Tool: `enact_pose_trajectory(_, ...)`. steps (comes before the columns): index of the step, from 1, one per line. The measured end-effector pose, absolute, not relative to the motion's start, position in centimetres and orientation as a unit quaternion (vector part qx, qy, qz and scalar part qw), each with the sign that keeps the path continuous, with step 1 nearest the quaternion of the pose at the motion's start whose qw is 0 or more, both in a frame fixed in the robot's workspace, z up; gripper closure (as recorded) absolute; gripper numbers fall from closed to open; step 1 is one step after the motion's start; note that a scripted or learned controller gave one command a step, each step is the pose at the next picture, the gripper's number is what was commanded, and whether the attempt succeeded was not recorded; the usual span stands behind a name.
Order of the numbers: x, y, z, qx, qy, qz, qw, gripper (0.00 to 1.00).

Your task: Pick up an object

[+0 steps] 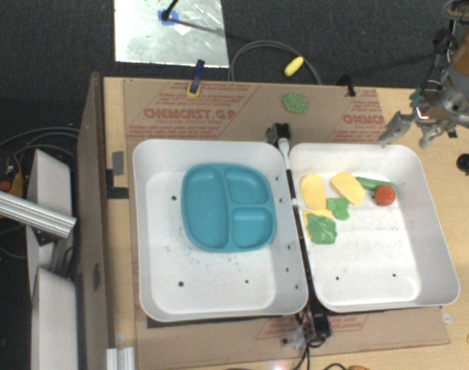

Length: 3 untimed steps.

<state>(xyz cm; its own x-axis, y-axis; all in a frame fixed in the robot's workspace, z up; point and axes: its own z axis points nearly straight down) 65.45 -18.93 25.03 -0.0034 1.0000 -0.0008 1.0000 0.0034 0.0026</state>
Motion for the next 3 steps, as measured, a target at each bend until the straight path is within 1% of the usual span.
enact_pose_trajectory(1,63.7,-20.7,15.4,0.707,0.707,-0.0012,-0.002,0.0)
enact_pose_trajectory(2,62.2,-20.4,8.3,0.707,0.707,0.0002,0.0,0.0)
enact_pose_trajectory(3,62.4,-20.4,9.7,0.707,0.708,0.0017,0.003,1.0)
